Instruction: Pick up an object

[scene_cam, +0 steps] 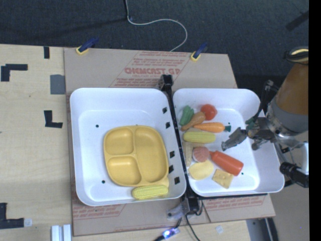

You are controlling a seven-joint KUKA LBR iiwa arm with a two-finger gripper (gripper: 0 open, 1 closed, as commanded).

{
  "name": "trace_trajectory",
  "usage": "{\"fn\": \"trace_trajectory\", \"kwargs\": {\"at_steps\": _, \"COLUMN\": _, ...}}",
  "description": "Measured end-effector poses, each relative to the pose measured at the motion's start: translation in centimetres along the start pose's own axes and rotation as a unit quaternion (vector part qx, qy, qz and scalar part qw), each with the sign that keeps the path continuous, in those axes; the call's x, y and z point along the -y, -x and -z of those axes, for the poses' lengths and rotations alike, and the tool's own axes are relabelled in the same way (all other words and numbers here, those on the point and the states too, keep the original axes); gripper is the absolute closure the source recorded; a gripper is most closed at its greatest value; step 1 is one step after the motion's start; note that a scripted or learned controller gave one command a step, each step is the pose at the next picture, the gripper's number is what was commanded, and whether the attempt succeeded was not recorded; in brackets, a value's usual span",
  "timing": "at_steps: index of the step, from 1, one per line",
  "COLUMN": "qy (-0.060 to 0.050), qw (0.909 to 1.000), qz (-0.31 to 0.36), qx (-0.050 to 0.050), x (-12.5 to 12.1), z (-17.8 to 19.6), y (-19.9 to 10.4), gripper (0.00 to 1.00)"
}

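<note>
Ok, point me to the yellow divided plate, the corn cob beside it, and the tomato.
yellow divided plate (135,154), camera view, middle divider.
corn cob (150,191), camera view, middle of cob.
tomato (208,111), camera view, top of fruit.

Single fixed camera above the bench, looking down at a slant, far enough back to take in both bins whole plus the cardboard sheet (150,69) under them. The bench's far edge sits toward the frame top, dark floor beyond it. Arm (293,97) comes in from frame right; gripper (244,137) hangs over the right bin (251,102), with the left bin (83,102) on its far side, toward frame left. One view, so no overlap to report.
</note>
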State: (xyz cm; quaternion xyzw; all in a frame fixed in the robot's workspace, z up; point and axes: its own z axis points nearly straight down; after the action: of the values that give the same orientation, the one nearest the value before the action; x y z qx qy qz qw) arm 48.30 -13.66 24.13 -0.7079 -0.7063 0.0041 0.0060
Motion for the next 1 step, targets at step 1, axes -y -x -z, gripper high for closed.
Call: {"fn": "trace_trajectory", "kwargs": {"at_steps": 1, "qy": 0.006, "qw": 1.0000, "qz": 0.002, "qx": 0.001, "x": -0.24, "z": 0.58, "y": -0.02, "gripper": 0.00}}
